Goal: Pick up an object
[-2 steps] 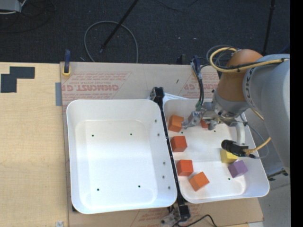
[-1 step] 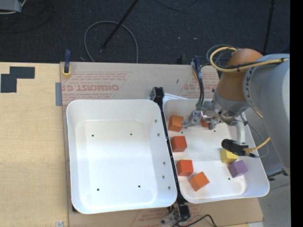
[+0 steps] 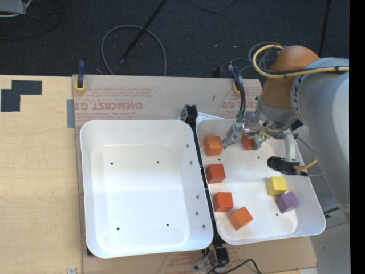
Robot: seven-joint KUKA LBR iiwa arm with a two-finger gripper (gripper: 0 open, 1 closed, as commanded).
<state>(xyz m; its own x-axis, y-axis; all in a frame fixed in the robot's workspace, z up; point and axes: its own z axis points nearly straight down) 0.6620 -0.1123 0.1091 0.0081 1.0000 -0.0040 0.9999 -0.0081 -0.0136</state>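
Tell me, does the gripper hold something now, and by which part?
It cannot be told. The gripper sits at a red block in the right bin, but the wrist hides any grasp.

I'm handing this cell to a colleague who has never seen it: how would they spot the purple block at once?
Start at the right white bin, the one holding all the blocks. Go to its near right corner, far from the tool. The purple block lies there just below the yellow block; it is the only purple one, the others being orange, red or yellow.
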